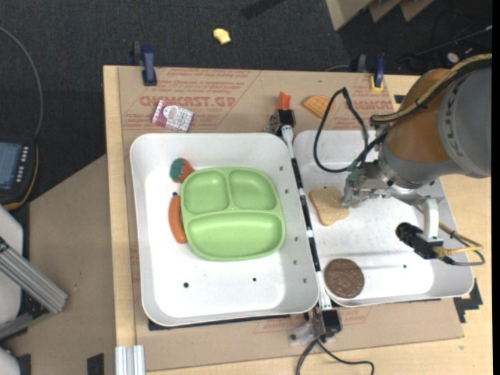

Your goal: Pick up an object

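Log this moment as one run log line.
gripper: down in right bin, at tan food piece | cookie: near corner | green plate: left bin

Grey arm (469,123), orange band, black cable
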`<state>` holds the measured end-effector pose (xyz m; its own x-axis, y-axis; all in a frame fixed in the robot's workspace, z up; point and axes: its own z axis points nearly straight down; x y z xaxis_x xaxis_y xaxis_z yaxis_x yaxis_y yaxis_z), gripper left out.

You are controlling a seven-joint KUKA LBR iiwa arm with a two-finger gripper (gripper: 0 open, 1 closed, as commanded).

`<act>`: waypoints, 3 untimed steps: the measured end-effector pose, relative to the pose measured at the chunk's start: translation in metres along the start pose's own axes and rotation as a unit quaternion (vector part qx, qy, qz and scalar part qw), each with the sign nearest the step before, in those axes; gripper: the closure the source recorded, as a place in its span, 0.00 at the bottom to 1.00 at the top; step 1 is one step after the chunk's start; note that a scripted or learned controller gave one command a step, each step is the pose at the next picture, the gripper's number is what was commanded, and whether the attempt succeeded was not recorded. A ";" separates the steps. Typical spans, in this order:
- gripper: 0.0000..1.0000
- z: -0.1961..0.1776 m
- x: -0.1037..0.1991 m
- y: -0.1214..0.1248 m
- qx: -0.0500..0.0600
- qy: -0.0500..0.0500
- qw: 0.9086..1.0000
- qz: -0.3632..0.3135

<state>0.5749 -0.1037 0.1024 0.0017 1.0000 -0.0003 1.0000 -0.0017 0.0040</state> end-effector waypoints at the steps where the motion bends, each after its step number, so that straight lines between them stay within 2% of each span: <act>1: 1.00 -0.010 0.000 0.001 -0.001 0.000 1.000 0.000; 3: 1.00 -0.030 0.000 0.002 -0.003 -0.001 1.000 0.001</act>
<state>0.5766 -0.1034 0.1323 0.0033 1.0000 -0.0019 0.9999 -0.0033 0.0108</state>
